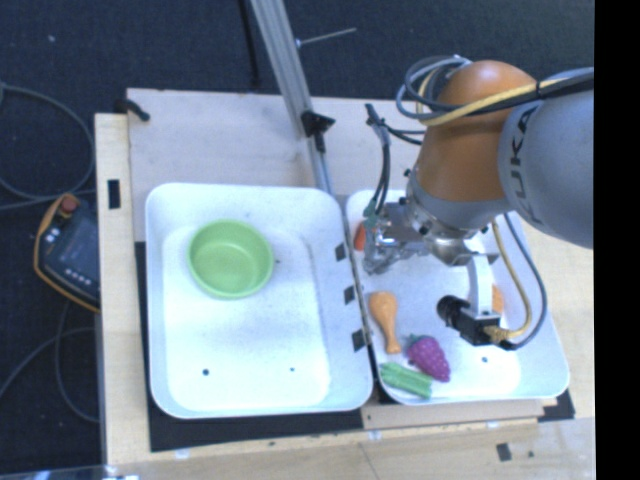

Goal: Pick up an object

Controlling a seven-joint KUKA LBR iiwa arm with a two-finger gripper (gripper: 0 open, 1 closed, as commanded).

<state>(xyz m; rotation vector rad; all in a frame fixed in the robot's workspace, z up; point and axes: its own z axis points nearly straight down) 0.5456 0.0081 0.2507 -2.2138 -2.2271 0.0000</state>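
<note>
My gripper (377, 253) hangs over the upper left part of the right bin (540, 368), close to its left wall. A small orange-red thing (359, 236) shows at the gripper's left side, against the bin wall; I cannot tell if it is held. Just below the gripper lies an orange drumstick-shaped toy (385, 318). A purple bunch of grapes (428, 356) and a green pod-like toy (405, 378) lie near the bin's front edge.
A green bowl (231, 258) sits in the upper left of the left bin (250, 368). A slanted metal pole (285, 58) rises behind the bins. The arm's bulk covers the right bin's back half.
</note>
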